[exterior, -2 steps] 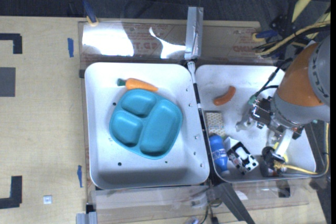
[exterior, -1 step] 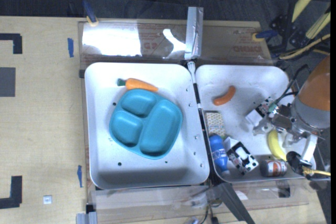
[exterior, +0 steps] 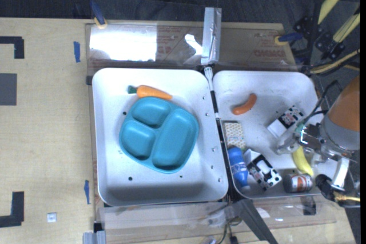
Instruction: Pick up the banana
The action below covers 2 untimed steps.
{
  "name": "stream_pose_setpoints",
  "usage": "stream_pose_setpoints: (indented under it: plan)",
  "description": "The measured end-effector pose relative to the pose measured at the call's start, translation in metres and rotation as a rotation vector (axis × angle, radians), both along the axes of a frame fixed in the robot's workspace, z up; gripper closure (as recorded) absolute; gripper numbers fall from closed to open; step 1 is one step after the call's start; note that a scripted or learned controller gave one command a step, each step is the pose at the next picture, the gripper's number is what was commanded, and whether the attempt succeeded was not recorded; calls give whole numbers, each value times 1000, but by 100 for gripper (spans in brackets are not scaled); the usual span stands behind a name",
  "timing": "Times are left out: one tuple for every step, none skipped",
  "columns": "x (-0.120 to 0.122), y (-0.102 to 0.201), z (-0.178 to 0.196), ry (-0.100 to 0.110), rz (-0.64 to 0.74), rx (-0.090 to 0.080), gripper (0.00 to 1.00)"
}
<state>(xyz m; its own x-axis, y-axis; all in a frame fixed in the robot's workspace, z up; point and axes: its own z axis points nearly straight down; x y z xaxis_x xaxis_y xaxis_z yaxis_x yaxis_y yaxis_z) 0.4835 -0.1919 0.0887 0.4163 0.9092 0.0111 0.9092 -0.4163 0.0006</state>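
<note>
camera view finds the gripper [exterior: 301, 143] low in the right bin [exterior: 269, 82], right at the banana [exterior: 302, 159] near a can [exterior: 298, 183], finger state impossible to tell, so this looks like the grasp step, calling next for a firm close and lift.
</note>
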Motion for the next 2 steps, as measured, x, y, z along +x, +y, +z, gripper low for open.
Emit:
stream_pose_setpoints:
  plan:
    - [-1, -3, 9, 0, -3, -9, 100]
    - [-4, -18, 102, 7, -32, -10, 100]
